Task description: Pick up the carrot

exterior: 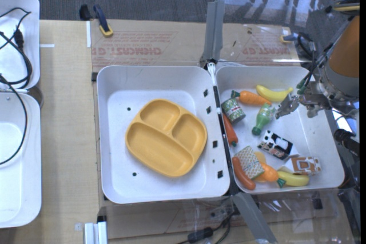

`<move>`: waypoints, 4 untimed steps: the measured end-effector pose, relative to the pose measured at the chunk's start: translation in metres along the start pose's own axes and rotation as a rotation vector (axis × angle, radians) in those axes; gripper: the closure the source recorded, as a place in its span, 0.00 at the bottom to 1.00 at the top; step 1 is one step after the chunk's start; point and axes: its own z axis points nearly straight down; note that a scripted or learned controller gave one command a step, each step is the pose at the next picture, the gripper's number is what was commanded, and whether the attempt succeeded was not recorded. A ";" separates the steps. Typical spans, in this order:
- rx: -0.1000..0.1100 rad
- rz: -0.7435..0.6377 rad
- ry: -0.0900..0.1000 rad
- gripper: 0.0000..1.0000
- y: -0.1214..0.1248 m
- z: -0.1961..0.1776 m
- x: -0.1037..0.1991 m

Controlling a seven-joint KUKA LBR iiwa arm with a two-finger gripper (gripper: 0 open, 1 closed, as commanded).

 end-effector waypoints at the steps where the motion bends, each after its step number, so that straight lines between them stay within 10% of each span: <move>1: -0.001 0.099 0.000 0.00 0.089 0.073 0.049; 2: -0.019 -0.190 -0.014 0.00 0.090 0.098 0.053; 3: -0.010 -0.191 -0.008 1.00 0.088 0.090 0.055; 4: -0.001 -0.032 -0.001 1.00 0.064 0.006 0.131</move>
